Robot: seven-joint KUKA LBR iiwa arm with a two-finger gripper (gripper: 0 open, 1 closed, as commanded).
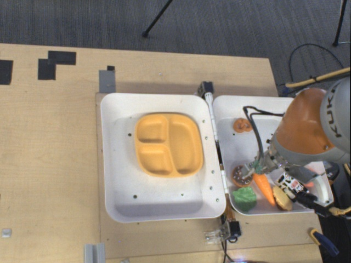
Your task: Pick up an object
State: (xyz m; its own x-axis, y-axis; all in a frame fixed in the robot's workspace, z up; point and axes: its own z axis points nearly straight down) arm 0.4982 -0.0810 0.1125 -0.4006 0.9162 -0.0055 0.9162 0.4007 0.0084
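Observation:
In the right bin point(230, 108), my gripper point(259, 166) hangs low over the front part, just above the top end of an orange carrot point(265, 189) and right beside a brown donut point(241, 174). A green vegetable point(244, 198) lies at the bin's front left corner. A tan bread piece point(283, 199) rests to the right of the carrot. Near the back of the bin sits a small orange-brown cookie point(242, 126). The arm's orange band point(304, 127) hides the right part of the bin.
The left bin point(118, 163) holds a yellow divided plate point(167, 144). A ridge with a black clamp point(206, 87) at its far end separates the two bins. Cables run over the right bin's back and beside its front right corner.

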